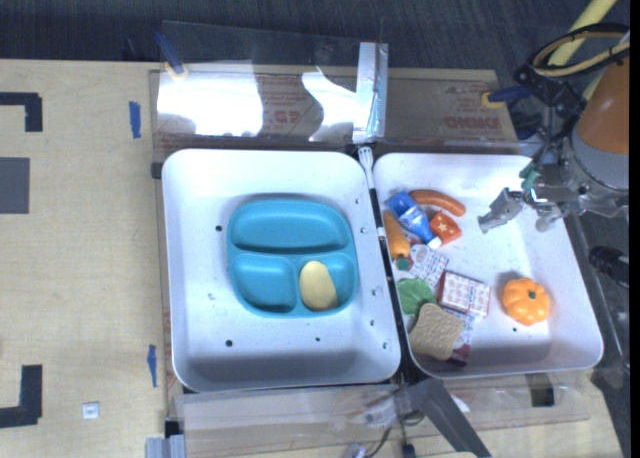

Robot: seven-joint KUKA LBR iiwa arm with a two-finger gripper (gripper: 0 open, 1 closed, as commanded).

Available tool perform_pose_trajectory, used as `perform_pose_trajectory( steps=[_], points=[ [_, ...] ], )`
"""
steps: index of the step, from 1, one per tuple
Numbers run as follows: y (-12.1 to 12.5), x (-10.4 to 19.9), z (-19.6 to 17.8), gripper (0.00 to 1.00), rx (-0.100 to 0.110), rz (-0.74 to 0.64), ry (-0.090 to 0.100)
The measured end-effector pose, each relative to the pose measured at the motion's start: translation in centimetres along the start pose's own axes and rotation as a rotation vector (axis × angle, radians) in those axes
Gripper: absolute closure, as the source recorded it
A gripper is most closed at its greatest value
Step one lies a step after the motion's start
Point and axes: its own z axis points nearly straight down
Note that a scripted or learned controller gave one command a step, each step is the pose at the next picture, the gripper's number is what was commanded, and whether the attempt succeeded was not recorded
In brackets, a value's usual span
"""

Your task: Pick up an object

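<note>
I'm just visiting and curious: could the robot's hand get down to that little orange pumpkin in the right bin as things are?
Probably yes. The pumpkin sits by itself on bare bin floor, apart from the pile of toys to its left, with nothing on top of it. The hand hovers over the same bin, just above the pumpkin in the view.

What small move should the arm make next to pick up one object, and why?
Probably move the gripper down and toward the small orange pumpkin in the right white bin. The gripper hangs above the bin's upper right part with nothing between its jaws, and the pumpkin lies apart from the crowded pile of items, so it looks easiest to grasp.
</note>
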Motion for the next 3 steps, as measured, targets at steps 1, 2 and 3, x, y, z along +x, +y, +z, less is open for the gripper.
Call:
perform_pose_trajectory(
  steps=[1, 2, 3],
  points=[
    [6.0, 2.7, 11.1, 0.0, -0.01, -0.07, -0.004],
    [5.9, 2.7, 10.3, 1.0, -0.009, -0.07, -0.003],
    [11.0, 7.8, 1.9, 1.0, -0.012, -0.008, -0.001]
  ],
)
